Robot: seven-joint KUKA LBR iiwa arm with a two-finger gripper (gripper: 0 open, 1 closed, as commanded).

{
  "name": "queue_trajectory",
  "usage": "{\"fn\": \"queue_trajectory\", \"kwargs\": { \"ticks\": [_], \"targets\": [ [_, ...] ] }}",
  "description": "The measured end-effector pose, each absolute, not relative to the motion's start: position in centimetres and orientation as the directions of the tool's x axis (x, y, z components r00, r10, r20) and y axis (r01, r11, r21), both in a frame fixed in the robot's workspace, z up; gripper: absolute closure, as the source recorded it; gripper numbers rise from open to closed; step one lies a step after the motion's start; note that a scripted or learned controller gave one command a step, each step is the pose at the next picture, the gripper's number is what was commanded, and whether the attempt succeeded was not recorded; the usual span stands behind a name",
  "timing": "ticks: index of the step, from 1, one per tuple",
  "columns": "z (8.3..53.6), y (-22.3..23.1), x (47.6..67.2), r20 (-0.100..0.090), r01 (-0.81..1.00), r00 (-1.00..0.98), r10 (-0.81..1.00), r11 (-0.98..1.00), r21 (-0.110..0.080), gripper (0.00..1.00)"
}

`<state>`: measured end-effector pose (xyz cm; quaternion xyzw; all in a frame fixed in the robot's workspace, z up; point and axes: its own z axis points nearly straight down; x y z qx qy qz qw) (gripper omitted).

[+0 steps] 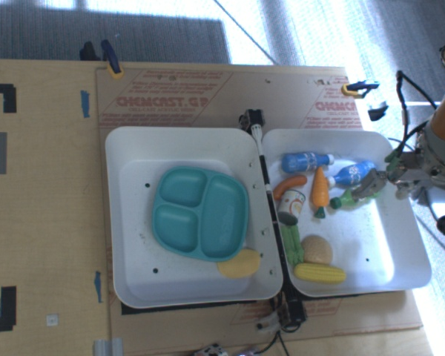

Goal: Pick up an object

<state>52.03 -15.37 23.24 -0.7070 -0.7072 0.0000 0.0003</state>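
The surface (pixel 44 221) is pale wood, overlaid with printed cardboard (pixel 208 99) under two white bins; blue tape marks and black corner marks dot its left part, and clamps grip the cardboard's far edge. Beyond the far edge lies grey carpet (pixel 133 32) crossed by bright light. The left bin (pixel 126 199) holds a teal divided plate (pixel 202 213), with a yellow lemon-like piece (pixel 239 264) at its near edge. The right bin (pixel 400 251) holds toy food: two blue bottles (pixel 305 161), a carrot (pixel 320 188), a corn cob (pixel 320 274) (near corner). The gripper (pixel 371 186) hangs over this bin's right side, fingers perhaps around something green; I cannot tell their state.
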Motion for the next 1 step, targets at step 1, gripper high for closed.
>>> {"fn": "queue_trajectory", "kwargs": {
  "ticks": [1],
  "targets": [
    [11.39,-12.78,55.92,0.002,1.000,0.007,1.000,-0.007,-0.005,0.00]
  ]
}}
